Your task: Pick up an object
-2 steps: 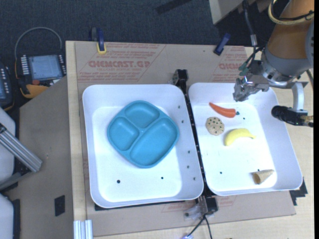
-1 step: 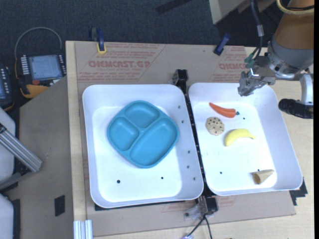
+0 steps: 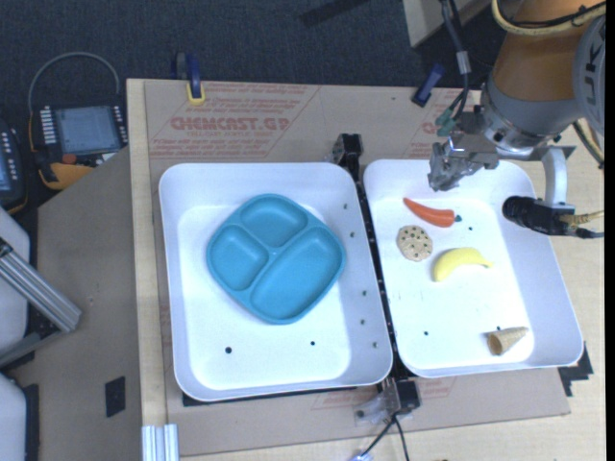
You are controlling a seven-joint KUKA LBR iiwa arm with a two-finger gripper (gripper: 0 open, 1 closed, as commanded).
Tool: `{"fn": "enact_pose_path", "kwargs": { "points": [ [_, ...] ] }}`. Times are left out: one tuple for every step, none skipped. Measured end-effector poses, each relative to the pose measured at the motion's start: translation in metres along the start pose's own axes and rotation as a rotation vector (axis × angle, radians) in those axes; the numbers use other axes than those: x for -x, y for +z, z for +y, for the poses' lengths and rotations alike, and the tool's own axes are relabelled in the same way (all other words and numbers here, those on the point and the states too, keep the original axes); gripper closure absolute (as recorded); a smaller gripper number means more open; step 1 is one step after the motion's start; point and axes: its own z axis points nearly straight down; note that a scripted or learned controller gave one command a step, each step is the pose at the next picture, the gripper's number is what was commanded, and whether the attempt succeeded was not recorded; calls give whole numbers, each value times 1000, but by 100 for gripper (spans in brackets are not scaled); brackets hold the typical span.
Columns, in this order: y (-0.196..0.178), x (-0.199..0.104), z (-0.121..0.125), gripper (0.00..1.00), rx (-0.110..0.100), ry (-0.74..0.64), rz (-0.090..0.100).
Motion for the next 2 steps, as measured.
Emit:
{"fn": "enact_pose_path", "kwargs": {
  "points": [
    [17,-53,-20,100,-2,-1,1],
    [33,-104,-33,100,-2,0,0]
  ]
}}
